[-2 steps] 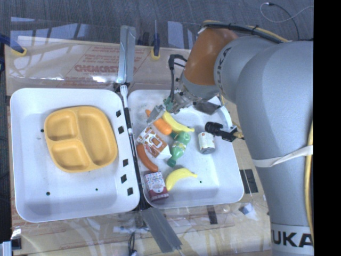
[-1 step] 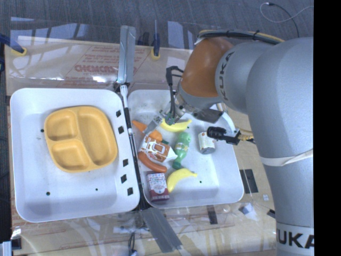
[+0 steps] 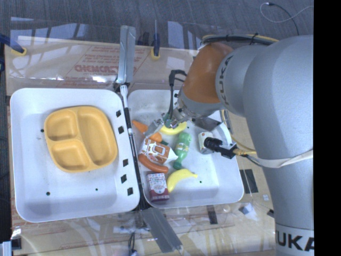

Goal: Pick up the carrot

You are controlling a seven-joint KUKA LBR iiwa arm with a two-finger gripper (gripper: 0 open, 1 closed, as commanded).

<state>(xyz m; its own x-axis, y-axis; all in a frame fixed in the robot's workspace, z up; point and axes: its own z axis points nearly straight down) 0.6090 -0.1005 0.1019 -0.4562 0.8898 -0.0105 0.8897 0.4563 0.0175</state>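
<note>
The carrot (image 3: 140,126) lay in the right bin (image 3: 230,193), near its left wall, with the sausage (image 3: 152,165) at its five o'clock. My gripper (image 3: 171,122) hung at the carrot's three o'clock, above a yellow banana (image 3: 178,128) and beside a green bottle (image 3: 182,143); whether it was apart or together I could not tell. At nine o'clock, the left bin (image 3: 26,196) held a yellow divided plate (image 3: 80,138).

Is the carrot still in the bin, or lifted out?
Still in. The carrot lies on the floor of the right bin, at its left wall, beside the other toy food, left of the gripper.
</note>
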